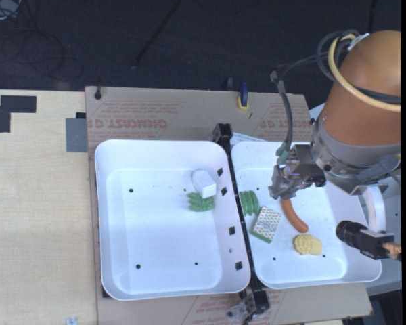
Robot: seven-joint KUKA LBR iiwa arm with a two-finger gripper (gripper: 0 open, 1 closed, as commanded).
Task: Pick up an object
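Note:
In the right bin [325, 273] lie an orange sausage-shaped piece [296, 217], a yellow corn cob [308, 244], a white packet with green dots [266, 223] and a green ridged piece [249, 202]. My gripper [283, 187] hangs low over the right bin, just above the upper left end of the orange piece; the wrist hides whether they touch. The left bin [155, 263] holds a white block [203, 180] that touches a green leafy piece [201, 203] just in front of it.
A black divider [231, 208] runs between the two bins. The arm's large orange and grey body [362, 107] covers the right bin's far right corner. A black cylinder [357, 237] juts in by the right bin's right rim.

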